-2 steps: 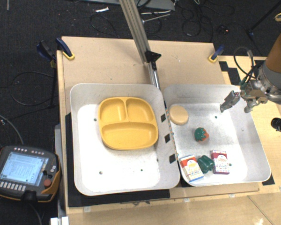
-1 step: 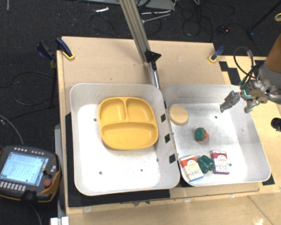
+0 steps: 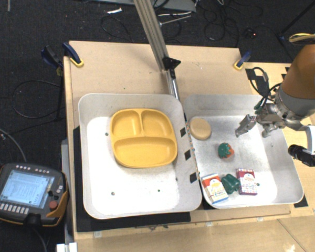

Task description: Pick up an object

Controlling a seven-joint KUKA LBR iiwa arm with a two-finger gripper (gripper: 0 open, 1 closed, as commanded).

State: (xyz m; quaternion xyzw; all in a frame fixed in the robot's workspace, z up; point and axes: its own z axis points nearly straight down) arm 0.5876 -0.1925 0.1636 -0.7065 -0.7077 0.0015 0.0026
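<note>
Objects for pick all sat in right bin (image 3: 283, 188), none lifted. Nearest row along front edge: small carton with red and white label (image 3: 214, 188), dark green lump (image 3: 231, 182) touching it, red and white box (image 3: 247, 181) just beside that. Further back, mid-bin: small green and red item (image 3: 226, 150), possibly a toy fruit, stood alone. Beyond it, near the divide between bins: tan round disc (image 3: 200, 128). Left bin (image 3: 94, 193) held yellow divided plate (image 3: 144, 137), well apart from the arm.

Gripper (image 3: 256, 125) hung over the right bin's back half, jaws spread apart, nothing between them. Closest candidate looked like the green and red item, below and left of the fingertips; not touching.

Progress, as judged: approach only. Remaining: commit to a target, descend, close, lift.

Hard to read: height of fingertips above bin floor not resolvable from this slant. Arm (image 3: 304, 77) cut off at right edge. Labels on cartons too small to read. Green lump's identity unclear. Teach pendant (image 3: 26, 193) on floor at left, screen lit, unreadable
</note>
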